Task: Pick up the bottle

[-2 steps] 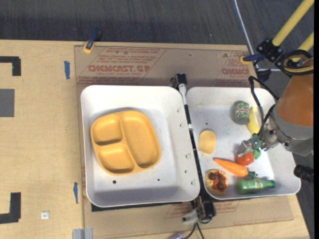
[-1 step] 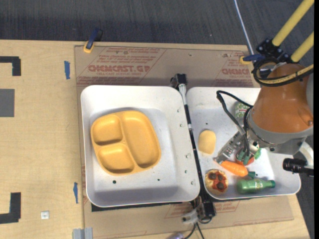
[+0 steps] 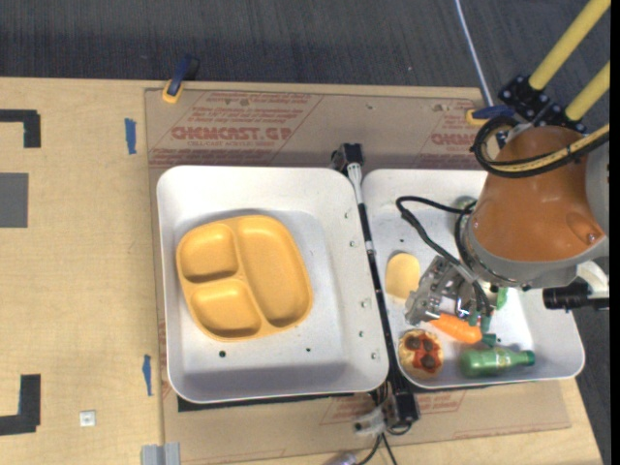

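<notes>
Camera view looks down on two white bins: the left bin (image 3: pixel 194 356) carries a yellow divided tray (image 3: pixel 244 276), while the right bin (image 3: pixel 562 352) holds the clutter and the arm. At the near edge of the right bin lies the green bottle (image 3: pixel 496 359), on its side with its neck pointing right. Just left of it sits a small pizza-like toy (image 3: pixel 420 349), farther off a pale yellow piece (image 3: pixel 402 275), and an orange carrot-shaped piece (image 3: pixel 455 329) lies directly under the gripper (image 3: pixel 448 303). How far the pincer is parted cannot be told from this angle, and nothing is visibly caught in it. It hangs above the carrot, left of and farther back than the bottle, so the main risk is a descent onto the wrong object. The bottle, being round and lying close to the bin's near wall, could also roll or be pushed against the rim.
</notes>
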